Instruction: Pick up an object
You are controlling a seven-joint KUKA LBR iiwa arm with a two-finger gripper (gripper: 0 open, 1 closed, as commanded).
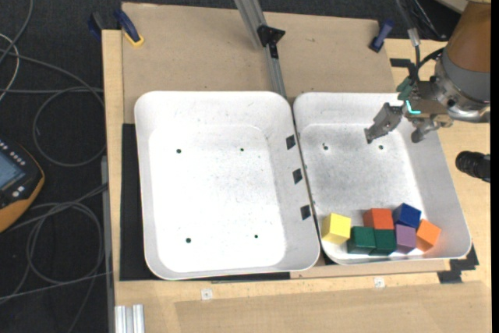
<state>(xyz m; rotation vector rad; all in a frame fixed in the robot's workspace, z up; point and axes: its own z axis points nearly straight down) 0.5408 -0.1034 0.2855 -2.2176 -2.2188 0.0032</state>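
Bench (234, 51): two shallow white bins are being borne side by side on it, with blue clamps at its far corners.

Left bin (156, 121): nothing is being held in it (four small dark dots on its floor excepted).

Right bin (437, 168): all the task's things are being kept here, crowded into its near edge, toward the near right corner.

Arm (472, 51): it is being reached in from the right, above the far right part of the right bin, and appears to be raised clear of the floor.

Gripper (399, 123): it is being carried spread, the two fingers standing apart, one toward the left and one toward the right. No block is being gripped between them; it is released and bare.

Cluster of blocks, as far as can be told: green block (371, 239) (possibly two green ones side by side), orange-red block (381, 218), blue block (407, 214), purple block (405, 236), orange block (428, 233), yellow block (337, 227) at the left end.

Progress: judged as barely begun. Nothing is being lifted; approach, descent, closing and raising are all being left to do.

Relation: the cluster is being kept well apart from the gripper, on the near side of it, with bare bin floor between. The orange-red and blue blocks are lying nearest to it, almost straight toward the near edge from the fingers.
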